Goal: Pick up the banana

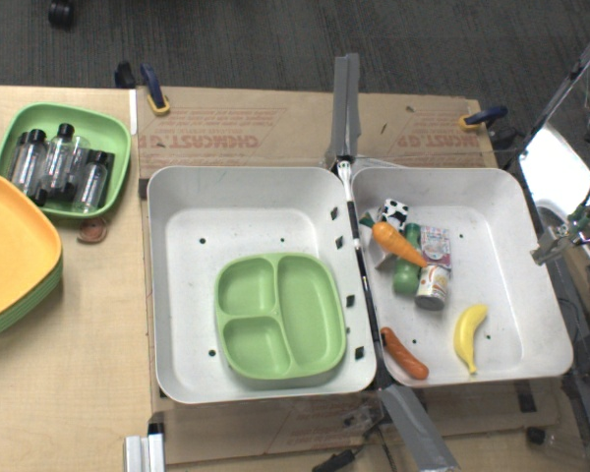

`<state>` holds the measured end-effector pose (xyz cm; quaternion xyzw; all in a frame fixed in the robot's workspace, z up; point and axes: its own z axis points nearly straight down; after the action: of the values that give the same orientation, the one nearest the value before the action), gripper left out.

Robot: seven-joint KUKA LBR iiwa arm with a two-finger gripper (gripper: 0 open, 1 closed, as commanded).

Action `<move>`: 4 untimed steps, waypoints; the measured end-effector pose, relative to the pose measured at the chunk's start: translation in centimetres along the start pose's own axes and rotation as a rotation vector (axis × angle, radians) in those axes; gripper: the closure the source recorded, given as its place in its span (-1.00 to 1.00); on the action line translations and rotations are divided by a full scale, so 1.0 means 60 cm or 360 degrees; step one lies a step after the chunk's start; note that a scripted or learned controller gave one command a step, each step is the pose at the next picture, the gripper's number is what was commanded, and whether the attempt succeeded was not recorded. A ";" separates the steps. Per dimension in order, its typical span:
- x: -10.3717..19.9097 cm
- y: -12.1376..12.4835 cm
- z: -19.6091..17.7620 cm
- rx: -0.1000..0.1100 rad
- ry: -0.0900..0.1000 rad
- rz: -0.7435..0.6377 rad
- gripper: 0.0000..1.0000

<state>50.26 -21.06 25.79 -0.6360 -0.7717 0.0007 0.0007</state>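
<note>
A: Far left?
B: Stack of orange plastic plates point(15, 249) at the edge; one green square tray point(67, 160) holding four clear bottles with black caps point(61, 168).

A: Left white bin point(177, 264)?
B: One green three-compartment plate point(279, 316), lying flat near the middle.

A: Right white bin point(516, 254)?
B: One black-and-white ball point(395, 211), one orange toy carrot point(399, 245), one small printed packet point(436, 245), one green item point(405, 276) partly hidden under the carrot, one small tin can point(432, 287) on its side, one red-orange sausage point(404, 354) at the near-left corner.

A: Yellow toy banana point(469, 335)?
B: One, lying alone on the floor of the right bin, near the front wall, right of the can and sausage.

A: Gripper?
B: Cannot tell; no hold on anything.
</note>
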 end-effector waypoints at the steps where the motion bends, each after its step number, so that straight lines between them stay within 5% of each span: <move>1: -0.011 -0.044 0.016 -0.0001 0.0000 -0.0316 1.00; 3: -0.010 -0.044 0.127 -0.0004 -0.0001 -0.1175 1.00; 4: -0.010 -0.043 0.145 -0.0004 -0.0001 -0.1291 1.00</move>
<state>47.82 -22.14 17.11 -0.2798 -0.9601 -0.0004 0.0000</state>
